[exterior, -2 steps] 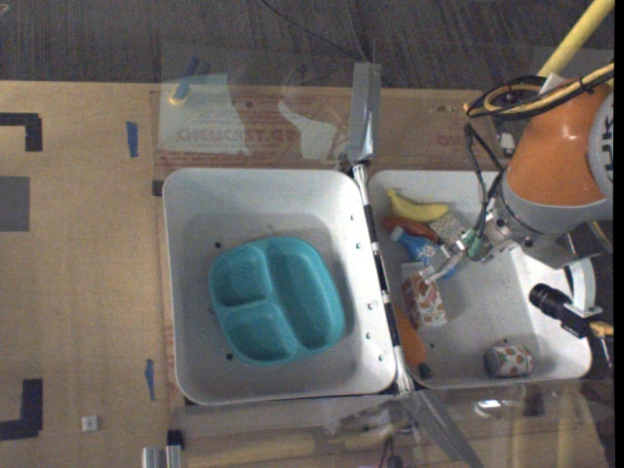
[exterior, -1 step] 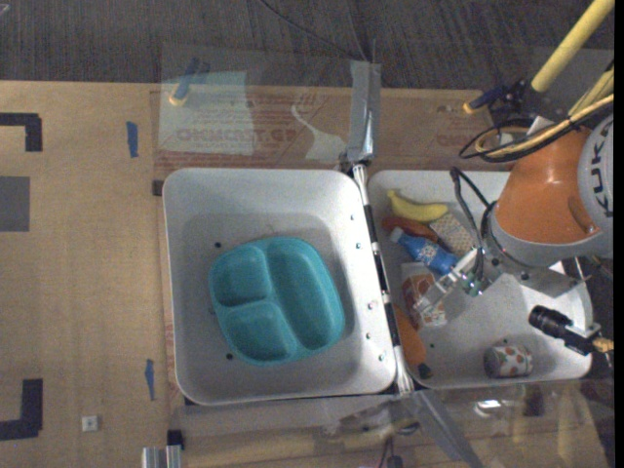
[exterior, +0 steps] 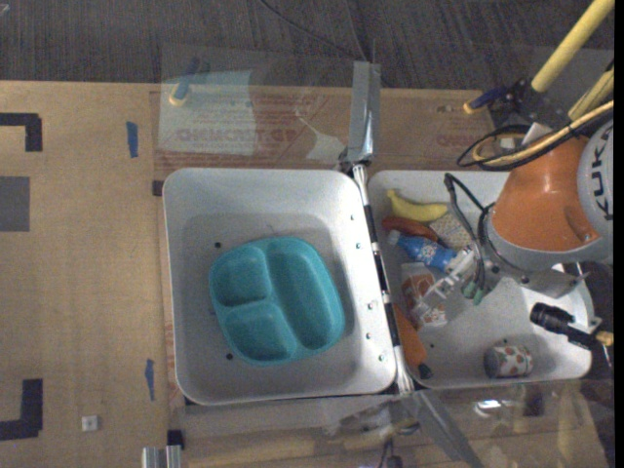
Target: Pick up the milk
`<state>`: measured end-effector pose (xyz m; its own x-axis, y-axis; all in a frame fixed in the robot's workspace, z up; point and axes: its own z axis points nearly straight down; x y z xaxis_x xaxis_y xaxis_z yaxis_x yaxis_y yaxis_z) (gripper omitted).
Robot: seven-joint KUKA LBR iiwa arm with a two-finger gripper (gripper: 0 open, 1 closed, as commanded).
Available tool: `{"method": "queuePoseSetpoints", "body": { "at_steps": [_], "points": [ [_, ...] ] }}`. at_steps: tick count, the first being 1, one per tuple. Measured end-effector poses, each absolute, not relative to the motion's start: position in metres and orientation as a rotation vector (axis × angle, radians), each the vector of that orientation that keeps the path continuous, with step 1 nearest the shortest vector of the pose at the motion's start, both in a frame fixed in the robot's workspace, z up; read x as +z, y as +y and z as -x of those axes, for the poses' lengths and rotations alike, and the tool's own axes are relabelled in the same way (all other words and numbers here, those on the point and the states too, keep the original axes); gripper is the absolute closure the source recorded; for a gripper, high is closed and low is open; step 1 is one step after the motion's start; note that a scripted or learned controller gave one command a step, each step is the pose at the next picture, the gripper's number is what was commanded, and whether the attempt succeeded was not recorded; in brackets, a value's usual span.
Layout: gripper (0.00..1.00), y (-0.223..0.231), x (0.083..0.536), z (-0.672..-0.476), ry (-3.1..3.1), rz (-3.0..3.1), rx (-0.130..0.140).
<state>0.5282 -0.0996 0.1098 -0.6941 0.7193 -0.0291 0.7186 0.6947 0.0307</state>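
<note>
Smooth white plastic bins (exterior: 195, 203), glossy teal plastic tray (exterior: 278, 300), matt cardboard-brown bench (exterior: 78, 291)

The milk (exterior: 423, 298) is a small carton, white with a brown-orange printed panel. It lies on its side in the right bin, directly under the hand (exterior: 456, 283), with its visible part showing just left of the hand and below it. Whether the hand touches the carton cannot be told; its far end is hidden by the hand.
</note>
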Motion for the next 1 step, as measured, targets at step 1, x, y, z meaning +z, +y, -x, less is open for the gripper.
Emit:
{"method": "queuePoseSetpoints", "body": {
  "at_steps": [1],
  "points": [
    [0.00,-0.1061,0.1082,-0.5631,2.601,-1.717,0.033]
  ]
}}
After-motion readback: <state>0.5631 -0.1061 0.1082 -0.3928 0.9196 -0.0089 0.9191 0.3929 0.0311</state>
